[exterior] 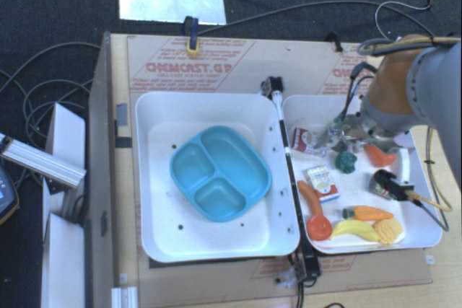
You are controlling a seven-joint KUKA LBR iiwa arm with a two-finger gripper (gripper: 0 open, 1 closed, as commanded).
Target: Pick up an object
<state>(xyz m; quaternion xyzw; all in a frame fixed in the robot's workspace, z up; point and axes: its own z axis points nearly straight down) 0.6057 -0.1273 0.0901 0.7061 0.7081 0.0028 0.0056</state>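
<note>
Blue plate [220,173], yellow banana [355,229], orange carrot [368,213]

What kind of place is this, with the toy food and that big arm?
Most likely a robotics lab test bench, not a kitchen. A grey and orange arm reaches into a white bin of toy food such as a banana, beside a bin holding a blue divided plate. Loose cables trail over the dark carpet.

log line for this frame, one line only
stage: reaching | gripper: low in right bin, above dark green toy | left bin: blue divided plate
</note>
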